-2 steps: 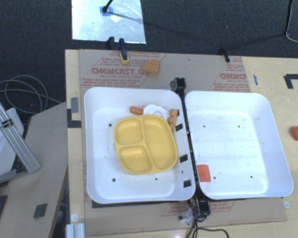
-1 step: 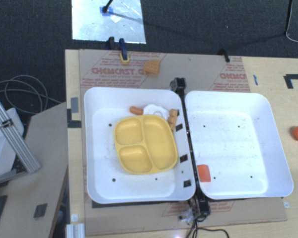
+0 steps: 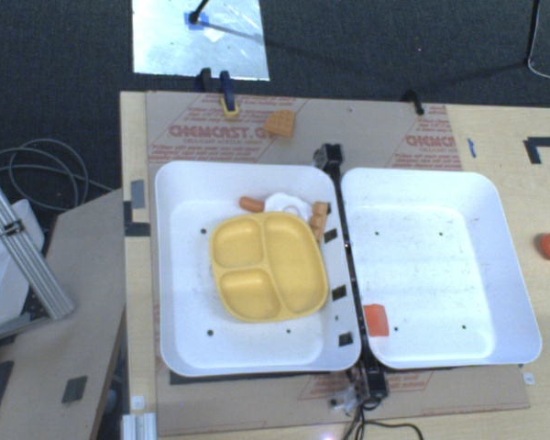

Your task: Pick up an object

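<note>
From above, the left bin (image 3: 179, 246) carries a yellow divided plate (image 3: 268, 267) at its middle, with a small orange sausage (image 3: 251, 204), a white cup (image 3: 287, 205) and a tan block (image 3: 319, 218) crowded at its far edge. An orange block (image 3: 376, 319) lies in the right bin (image 3: 495, 246), at the near left corner. That block looks light, stiff and easy to pinch across its flat sides; the plate seems broad and slippery. With no claw to look at, I cannot tell its state.

You have open floor across most of the right shallow white bin (image 3: 495, 246); a small orange block (image 3: 376, 319) sits at its near-left corner. A yellow divided plastic tray (image 3: 268, 268) crowds the left white bin (image 3: 179, 273).
</note>
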`<action>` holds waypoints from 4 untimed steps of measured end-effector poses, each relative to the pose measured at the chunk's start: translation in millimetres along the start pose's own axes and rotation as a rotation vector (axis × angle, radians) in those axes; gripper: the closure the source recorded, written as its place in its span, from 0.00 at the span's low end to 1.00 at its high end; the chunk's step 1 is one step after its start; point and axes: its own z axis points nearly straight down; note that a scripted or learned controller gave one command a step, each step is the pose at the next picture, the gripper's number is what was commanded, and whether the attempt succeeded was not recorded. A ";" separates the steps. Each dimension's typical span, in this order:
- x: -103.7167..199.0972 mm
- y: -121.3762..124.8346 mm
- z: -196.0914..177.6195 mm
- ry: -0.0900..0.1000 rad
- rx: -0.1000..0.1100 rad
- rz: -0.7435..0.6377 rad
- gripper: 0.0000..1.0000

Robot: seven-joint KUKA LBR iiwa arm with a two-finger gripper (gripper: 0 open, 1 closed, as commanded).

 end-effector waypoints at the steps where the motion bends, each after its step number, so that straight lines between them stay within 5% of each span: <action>1: 0.0 0.0 0.0 0.000 0.000 0.000 0.00; 4: 0.0 0.0 0.0 0.000 0.000 0.000 0.00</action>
